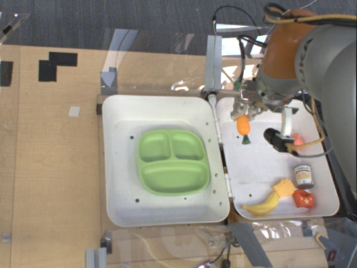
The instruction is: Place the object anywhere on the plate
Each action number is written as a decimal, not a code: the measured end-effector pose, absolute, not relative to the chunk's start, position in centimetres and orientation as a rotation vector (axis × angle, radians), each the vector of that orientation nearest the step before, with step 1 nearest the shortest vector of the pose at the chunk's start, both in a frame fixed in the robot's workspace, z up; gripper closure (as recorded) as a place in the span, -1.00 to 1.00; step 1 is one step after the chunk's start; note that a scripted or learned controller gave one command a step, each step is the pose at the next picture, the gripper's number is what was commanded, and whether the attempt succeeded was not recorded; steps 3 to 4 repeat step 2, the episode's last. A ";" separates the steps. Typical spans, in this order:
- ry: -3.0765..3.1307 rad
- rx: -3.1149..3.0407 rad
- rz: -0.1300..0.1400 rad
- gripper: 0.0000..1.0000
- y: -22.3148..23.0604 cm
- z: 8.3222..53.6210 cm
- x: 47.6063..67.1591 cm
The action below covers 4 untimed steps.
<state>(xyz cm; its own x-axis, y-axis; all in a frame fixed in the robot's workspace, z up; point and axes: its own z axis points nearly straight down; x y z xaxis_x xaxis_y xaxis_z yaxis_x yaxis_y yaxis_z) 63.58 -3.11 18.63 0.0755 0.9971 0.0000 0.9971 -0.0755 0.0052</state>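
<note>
Two white bins sat side by side on the worktop (50, 166), the left bin (120, 205) carrying a green divided plate (173, 162) and the right bin (251, 177) holding the loose items. The tool (245, 111) hung over the right bin's upper left corner, and an orange carrot (243, 126) with its green tip pointing down appeared to be pinched just beneath it, though the fingers themselves were too blurred and crowded by cables to be sure of the grip. By that reading the pick was done and the carry was in hand. Near the right bin's lower edge lay a banana (262, 204), a corn cob (284, 188), a small can (303, 176) and a red piece (303, 199), well apart from the carrot. The next move called for travelling left over the wall between the bins, stopping above the plate, lowering, and only then letting go.
</note>
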 end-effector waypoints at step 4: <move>2.066 2.366 0.004 -1.00 5.3 18.5 59.5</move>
